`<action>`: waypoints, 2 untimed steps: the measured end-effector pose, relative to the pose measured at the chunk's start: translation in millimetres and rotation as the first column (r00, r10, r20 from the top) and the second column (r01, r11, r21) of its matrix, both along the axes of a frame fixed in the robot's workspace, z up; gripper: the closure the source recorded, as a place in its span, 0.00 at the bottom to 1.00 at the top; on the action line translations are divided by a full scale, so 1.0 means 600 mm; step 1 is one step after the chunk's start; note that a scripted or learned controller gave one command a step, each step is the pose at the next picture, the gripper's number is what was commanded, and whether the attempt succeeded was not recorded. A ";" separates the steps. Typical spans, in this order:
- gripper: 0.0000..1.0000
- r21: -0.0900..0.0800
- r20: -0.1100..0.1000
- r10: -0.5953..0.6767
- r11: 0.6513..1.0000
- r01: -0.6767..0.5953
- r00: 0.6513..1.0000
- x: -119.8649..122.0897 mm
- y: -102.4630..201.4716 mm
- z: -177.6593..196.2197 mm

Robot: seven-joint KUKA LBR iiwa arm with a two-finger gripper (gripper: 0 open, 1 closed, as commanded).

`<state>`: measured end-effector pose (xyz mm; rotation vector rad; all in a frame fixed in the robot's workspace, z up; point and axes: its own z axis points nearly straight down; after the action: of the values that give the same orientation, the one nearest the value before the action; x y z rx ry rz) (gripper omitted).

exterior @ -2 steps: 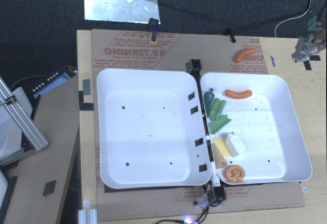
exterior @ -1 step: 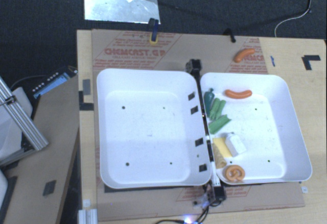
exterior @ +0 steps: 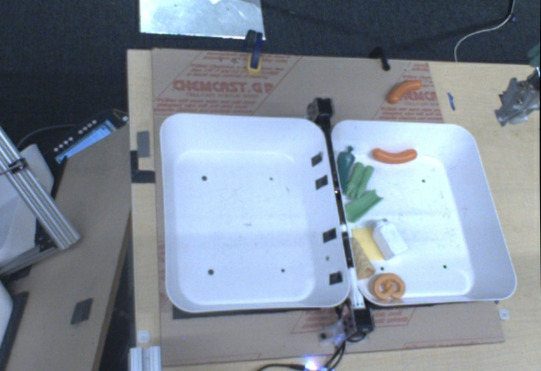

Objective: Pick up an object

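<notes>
Nothing is lifted yet: your grey metal gripper (exterior: 516, 99) sits at the right edge, well apart from the orange sausage (exterior: 395, 155) in the right-hand white bin (exterior: 473, 192).

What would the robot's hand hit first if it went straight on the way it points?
Likely the orange sausage on the cardboard beyond the right bin, if the hand points left; its height is unclear.

One fixed camera looks down aslant on both white bins (exterior: 245, 128).
</notes>
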<state>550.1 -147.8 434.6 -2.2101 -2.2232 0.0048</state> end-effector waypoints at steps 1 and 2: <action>1.00 -0.006 0.011 -0.008 1.000 0.009 1.000 0.028 -0.104 0.003; 1.00 -0.005 0.012 0.001 1.000 -0.001 1.000 0.113 -0.071 0.009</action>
<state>617.6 -190.2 439.9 -2.2176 -2.2326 -0.0033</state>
